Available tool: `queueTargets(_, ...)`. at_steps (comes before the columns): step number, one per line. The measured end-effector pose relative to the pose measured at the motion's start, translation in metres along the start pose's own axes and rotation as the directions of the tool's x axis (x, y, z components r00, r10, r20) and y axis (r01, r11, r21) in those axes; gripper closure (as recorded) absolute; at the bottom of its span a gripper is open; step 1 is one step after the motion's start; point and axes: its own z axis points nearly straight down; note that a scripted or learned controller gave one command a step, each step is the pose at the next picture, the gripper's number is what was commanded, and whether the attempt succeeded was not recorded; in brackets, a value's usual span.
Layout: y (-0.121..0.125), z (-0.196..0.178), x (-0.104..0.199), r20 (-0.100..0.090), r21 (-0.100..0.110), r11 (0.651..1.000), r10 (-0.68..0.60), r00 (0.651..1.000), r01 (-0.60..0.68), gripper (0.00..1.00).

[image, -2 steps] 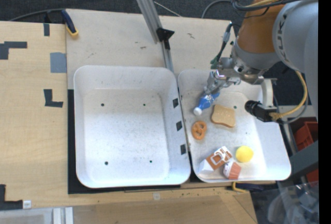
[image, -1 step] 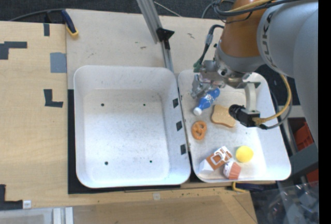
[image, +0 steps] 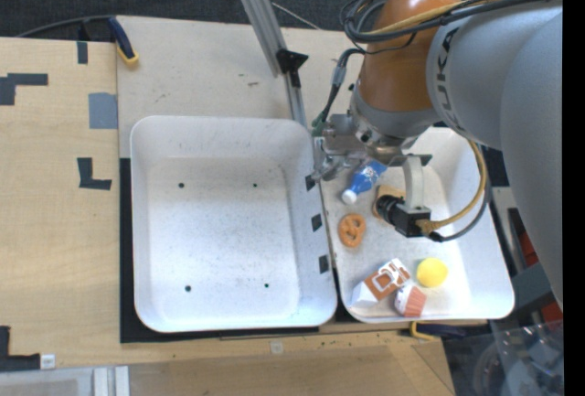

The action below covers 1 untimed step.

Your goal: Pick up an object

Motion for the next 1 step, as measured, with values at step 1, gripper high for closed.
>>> queueTargets(1,-0.0376,-0.0012,0.0451,0.001,0.002,1.000,0.001,1.000,-0.001,1.00)
